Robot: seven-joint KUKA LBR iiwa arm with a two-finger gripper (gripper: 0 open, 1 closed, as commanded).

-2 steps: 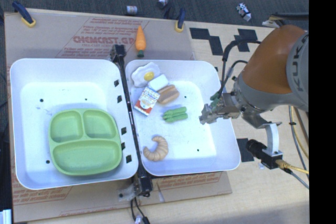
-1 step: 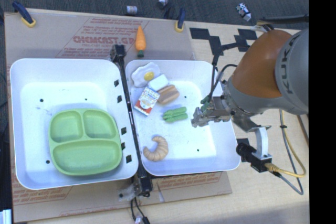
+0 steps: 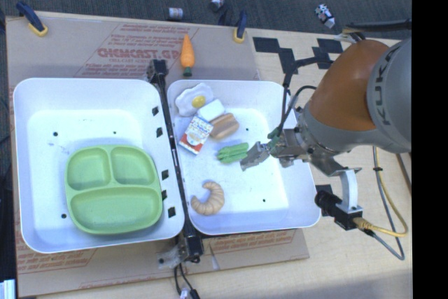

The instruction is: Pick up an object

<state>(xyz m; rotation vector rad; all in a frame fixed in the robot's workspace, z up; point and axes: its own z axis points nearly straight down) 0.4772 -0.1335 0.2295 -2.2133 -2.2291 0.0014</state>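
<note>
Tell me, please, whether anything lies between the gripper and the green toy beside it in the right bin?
Nothing visible does. The gripper sits just right of the green toy, with bare white bin floor around them. The hot dog and carton lie above and left of it, and the croissant lies below, all off that line.

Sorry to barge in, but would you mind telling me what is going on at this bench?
A grey and orange robot arm reaches into the right bin, trying to pick something up. Its gripper sits right beside the green beans, and nothing is visibly held. A croissant, hot dog, fried egg and small carton lie nearby. The left bin holds a green divided plate.
</note>
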